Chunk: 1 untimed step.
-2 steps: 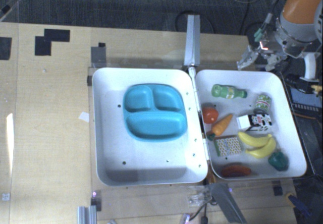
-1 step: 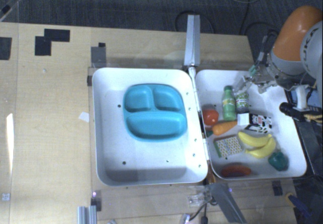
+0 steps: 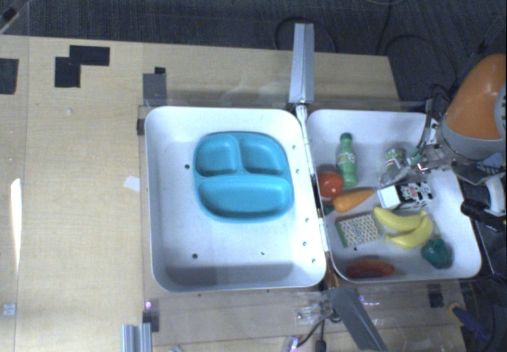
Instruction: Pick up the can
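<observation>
The little green and silver metal can (image 3: 394, 157) sat just beside my claw (image 3: 409, 168), open or shut I couldn't tell.

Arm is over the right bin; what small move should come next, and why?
Probably a short shift toward the bin's far wall. The gripper hangs near the bananas, while what looks like the can, small and greenish-silver, lies slightly beyond it, to the view's right of the green bottle. Centring over it before descending seems wise.
</observation>
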Each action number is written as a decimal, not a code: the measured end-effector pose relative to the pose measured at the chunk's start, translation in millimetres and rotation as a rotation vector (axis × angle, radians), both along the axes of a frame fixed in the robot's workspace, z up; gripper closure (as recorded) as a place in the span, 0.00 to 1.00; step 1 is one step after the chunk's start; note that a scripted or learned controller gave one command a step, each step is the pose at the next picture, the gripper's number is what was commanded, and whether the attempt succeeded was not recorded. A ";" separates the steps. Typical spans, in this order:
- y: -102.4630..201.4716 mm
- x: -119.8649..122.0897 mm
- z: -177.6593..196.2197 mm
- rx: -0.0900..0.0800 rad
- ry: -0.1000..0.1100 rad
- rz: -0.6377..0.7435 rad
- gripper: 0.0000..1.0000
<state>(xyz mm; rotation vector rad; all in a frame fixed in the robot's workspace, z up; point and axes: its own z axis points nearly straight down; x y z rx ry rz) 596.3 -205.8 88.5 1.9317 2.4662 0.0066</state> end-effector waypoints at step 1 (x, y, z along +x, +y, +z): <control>1.8 46.1 0.9 0.002 0.001 -0.095 0.00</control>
